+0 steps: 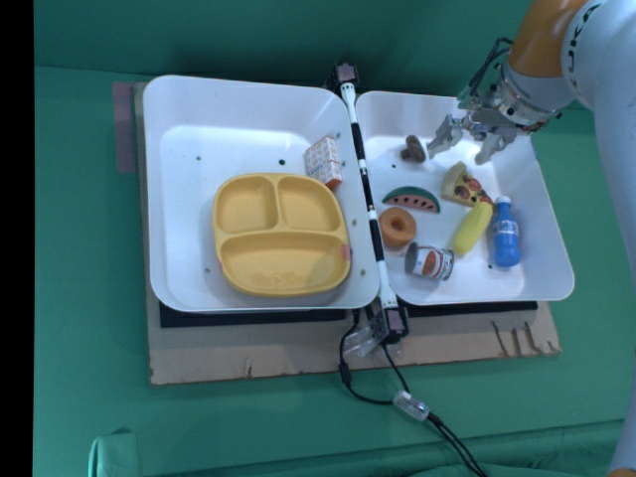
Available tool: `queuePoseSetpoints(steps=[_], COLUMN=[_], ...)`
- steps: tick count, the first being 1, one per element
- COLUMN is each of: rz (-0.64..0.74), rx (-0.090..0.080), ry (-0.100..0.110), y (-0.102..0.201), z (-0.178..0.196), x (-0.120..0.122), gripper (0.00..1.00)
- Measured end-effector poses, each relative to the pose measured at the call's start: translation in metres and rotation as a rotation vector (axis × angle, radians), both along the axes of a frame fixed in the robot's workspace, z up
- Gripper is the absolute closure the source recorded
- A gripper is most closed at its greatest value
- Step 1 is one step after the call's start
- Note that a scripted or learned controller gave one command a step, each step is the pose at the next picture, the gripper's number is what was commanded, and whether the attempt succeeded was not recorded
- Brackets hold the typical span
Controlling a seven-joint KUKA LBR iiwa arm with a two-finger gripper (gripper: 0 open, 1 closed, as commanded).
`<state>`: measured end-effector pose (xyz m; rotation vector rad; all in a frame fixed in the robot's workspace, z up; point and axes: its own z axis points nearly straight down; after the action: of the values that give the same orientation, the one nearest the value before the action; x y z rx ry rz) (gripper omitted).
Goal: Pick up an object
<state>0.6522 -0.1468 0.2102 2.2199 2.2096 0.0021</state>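
Two shallow white bins of smooth, glossy plastic with rounded corners are set side by side on a flat sheet of brown cardboard (298, 361), which lies on the green-covered desk (89, 266).

Left bin (179, 117): one yellow tray (281, 234), matte, rounded-square, moulded into three compartments; one small printed carton (324, 160), box-shaped, stood near the bin's right wall.

Right bin (542, 266): one small brown lumpy piece (412, 149); one watermelon slice (411, 200), half-round, red with a green rind; one pizza wedge (461, 184), triangular, yellow with dark spots; one ring doughnut (397, 228), orange-brown; one tin can (429, 261), cylindrical, laid on its side; one yellow corn-like cob (472, 228), elongated; one blue bottle (506, 234), white-capped, laid just beside the cob.

A black-and-white striped rod (366, 192) is run along the seam between the bins.

The hand (467, 143), of grey metal, is hung over the far part of the right bin, above the pizza wedge. Its fingers (443, 136) are spread apart, released, with nothing between them.
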Motion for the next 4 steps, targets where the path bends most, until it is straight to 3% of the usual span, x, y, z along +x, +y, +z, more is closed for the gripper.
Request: queuePoseSetpoints(steps=[1, 4], rz=[0.001, -0.005], rx=[-0.003, -0.01], ry=[0.011, 0.013], y=[0.016, 0.037], z=[-0.022, -0.024], x=[0.049, 0.047], gripper=[0.0, 0.0])
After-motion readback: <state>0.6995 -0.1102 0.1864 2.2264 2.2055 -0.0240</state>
